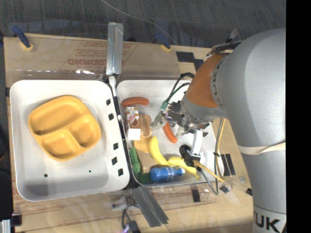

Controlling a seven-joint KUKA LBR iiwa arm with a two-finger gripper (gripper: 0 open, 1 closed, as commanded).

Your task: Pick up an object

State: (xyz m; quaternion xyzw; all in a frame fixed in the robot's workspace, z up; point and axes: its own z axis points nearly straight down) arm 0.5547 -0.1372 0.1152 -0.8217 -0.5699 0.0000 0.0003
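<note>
Even, fairly bright overhead light, no hard shadows: the left bin reads near-white with mild blow-out along its upper rim, and a soft grey shade sits in its lower-left corner. Clear panel over the cardboard in the upper left throws faint glare streaks. Focus is acceptable mid-frame but detail is soft and slightly noisy, and the dark floor along the top is underexposed.

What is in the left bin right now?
The left bin holds one yellow divided tray, lying flat and taking up most of its upper half. Whatever lies beneath the tray is covered, so I cannot tell.
</note>
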